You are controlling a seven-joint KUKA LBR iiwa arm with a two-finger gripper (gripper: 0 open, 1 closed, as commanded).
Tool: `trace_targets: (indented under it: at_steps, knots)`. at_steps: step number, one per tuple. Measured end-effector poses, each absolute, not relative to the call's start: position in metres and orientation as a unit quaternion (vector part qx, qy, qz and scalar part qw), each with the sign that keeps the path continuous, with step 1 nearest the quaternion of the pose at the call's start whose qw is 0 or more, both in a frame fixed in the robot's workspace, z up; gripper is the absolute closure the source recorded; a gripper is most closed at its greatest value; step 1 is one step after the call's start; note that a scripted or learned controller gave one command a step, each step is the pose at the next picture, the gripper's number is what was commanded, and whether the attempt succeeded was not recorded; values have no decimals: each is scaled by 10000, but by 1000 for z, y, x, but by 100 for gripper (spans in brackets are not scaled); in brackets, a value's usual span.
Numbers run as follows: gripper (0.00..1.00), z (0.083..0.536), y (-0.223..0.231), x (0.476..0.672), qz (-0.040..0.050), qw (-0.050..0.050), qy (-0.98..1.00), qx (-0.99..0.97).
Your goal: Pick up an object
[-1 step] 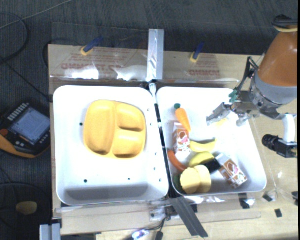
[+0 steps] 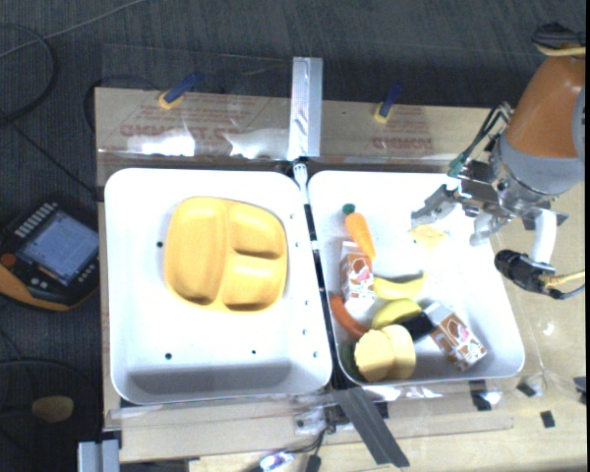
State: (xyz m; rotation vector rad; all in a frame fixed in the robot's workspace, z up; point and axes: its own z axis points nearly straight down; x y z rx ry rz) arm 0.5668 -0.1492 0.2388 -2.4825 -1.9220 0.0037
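Orange: the band above my wrist, at the view's right edge; grey arm below it, over the right bin's upper right corner.
My gripper: two-finger gripper (image 2: 450, 207) hanging above the right shallow white bin (image 2: 492, 293), near its upper right part.
Jaw state: cannot tell, the metal parts blur together from this slant. Nothing visible between them.
Under me: small pale yellow scrap (image 2: 429, 232) on the bin floor, just beside and below my tip.
Candidate things: heap in the bin's lower left. Orange plastic carrot with green top (image 2: 359, 232), small printed carton (image 2: 356, 271), yellow banana (image 2: 398, 286), pale yellow round block (image 2: 383, 353), brown-and-white printed carton (image 2: 456, 337).
Key relation: heap lies left and toward the view's bottom from my jaws, well apart. The carrot is the nearest proper item, leftward.
Carrot axis: long axis runs up-down in view, slightly tilted; I judge my jaws should close across it, left-right.
Left bin: second white bin (image 2: 138, 264) holds a yellow two-compartment plastic tray (image 2: 224, 254); far from me.
Step, my guess: approach only, no pick yet.
Risk: the heap is crowded, so fingers may knock neighbours.
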Motion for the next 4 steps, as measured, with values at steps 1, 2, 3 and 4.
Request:
trace_targets:
  at_steps: [1, 2, 3, 4]
  knots:
    - [0, 111, -110, 598, 21, 11, -5784, -8158]
    - [0, 90, -105, 538, -47, -50, -5726, -8198]
    - [0, 92, -141, 515, -88, -107, -6360, -7715]
    - [100, 100, -141, 514, -74, -82, -6353, -7722]
